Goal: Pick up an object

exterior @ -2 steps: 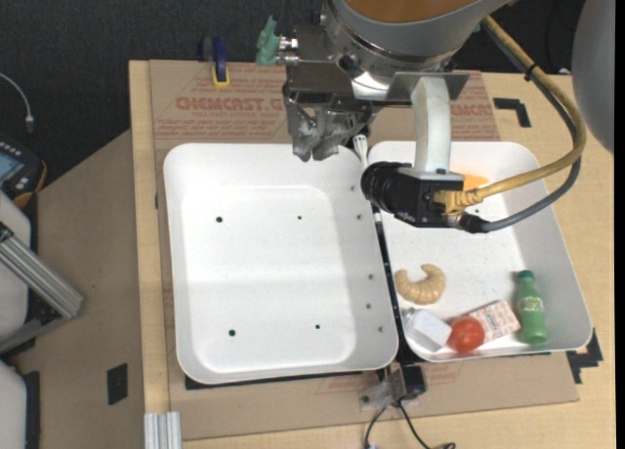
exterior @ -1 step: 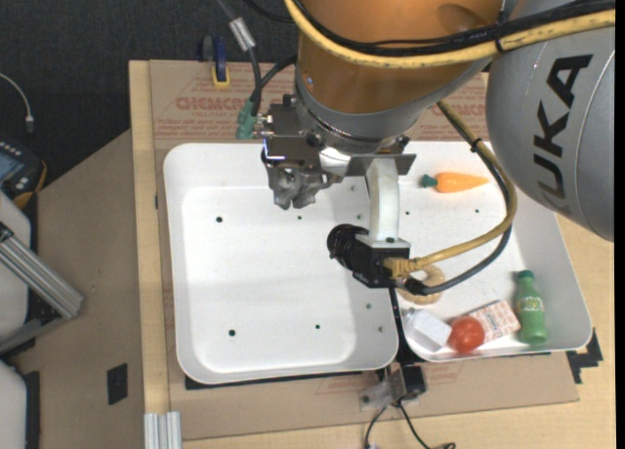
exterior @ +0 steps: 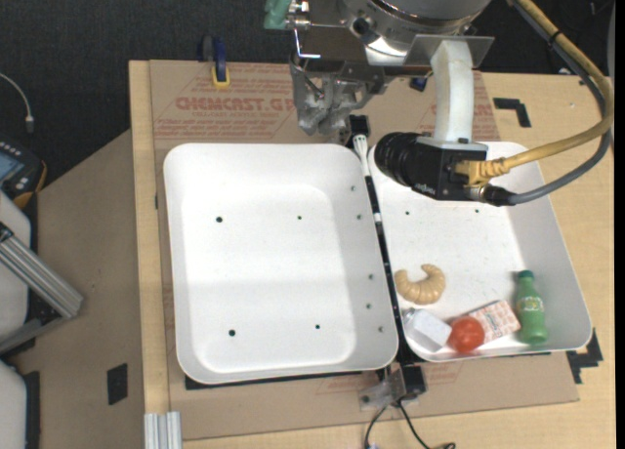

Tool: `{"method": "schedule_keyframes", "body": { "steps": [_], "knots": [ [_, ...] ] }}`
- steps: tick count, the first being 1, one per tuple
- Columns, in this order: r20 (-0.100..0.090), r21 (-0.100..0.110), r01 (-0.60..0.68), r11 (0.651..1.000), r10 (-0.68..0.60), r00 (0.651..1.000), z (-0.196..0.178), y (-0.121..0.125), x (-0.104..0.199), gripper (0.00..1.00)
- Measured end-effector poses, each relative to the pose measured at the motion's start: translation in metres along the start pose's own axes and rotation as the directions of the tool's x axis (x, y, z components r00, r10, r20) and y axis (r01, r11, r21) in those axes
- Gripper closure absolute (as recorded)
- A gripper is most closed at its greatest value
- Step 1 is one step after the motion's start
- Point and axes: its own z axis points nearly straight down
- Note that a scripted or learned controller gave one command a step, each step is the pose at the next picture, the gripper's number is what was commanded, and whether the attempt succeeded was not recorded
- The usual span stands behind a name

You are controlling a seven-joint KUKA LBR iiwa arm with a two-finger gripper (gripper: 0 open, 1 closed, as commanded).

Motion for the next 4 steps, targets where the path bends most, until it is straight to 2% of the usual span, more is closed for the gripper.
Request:
{"method": "schedule_keyframes", "body": {
  "steps": [1, 2, 3, 4],
  "knots": [
    [0.008, 0.015, 0.000, 1.000, 0.000, 1.000, 0.008, 0.000, 0.000, 1.00],
    [0.011, 0.021, -0.002, 1.000, 0.002, 1.000, 0.044, -0.001, 0.000, 1.00],
    [0.009, 0.018, -0.002, 1.000, 0.002, 1.000, 0.048, 0.000, 0.000, 1.00],
    [0.010, 0.021, -0.004, 1.000, 0.003, 1.000, 0.078, -0.002, -0.020, 1.00]
  ]
}}
